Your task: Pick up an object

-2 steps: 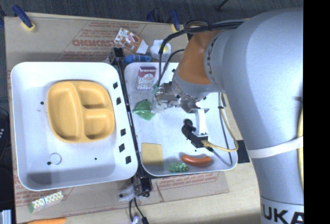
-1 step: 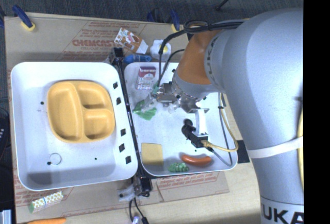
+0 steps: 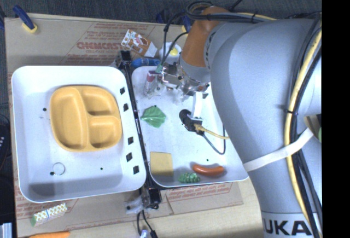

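While the hand [image 3: 156, 82] hangs over the right bin [image 3: 232, 168]; its grip cannot be told

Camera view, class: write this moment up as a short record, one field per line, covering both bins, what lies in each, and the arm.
left bin: holds a yellow divided tray
right bin: holds a green leaf, a tan square block, an orange-red sausage, a small green piece
arm: reaches in from the right, over the right bin
gripper: near the right bin's far left corner
object held: cannot tell
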You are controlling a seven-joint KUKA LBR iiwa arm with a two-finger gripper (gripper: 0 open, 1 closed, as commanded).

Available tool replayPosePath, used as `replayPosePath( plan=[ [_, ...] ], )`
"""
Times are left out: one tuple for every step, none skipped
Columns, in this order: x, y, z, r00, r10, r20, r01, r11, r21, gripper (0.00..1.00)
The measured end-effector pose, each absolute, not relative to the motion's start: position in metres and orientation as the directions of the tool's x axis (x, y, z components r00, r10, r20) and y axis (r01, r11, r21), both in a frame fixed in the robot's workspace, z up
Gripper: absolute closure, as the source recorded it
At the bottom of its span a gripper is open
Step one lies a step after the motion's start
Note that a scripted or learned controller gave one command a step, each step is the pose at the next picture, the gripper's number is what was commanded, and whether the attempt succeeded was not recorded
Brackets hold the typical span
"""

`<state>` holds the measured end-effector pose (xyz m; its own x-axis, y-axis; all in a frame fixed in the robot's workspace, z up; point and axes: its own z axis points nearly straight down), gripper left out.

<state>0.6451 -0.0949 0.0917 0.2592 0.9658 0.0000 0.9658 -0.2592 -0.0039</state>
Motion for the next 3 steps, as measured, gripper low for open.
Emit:
replayPosePath(
  plan=[
    [0.657,-0.092,0.092,0.013,1.000,0.000,1.000,-0.013,-0.001,0.00],
    [0.656,-0.090,0.092,-0.136,0.991,0.002,0.991,0.136,-0.005,0.00],
    [0.657,-0.090,0.102,-0.141,0.990,0.003,0.990,0.141,-0.006,1.00]
  ],
)
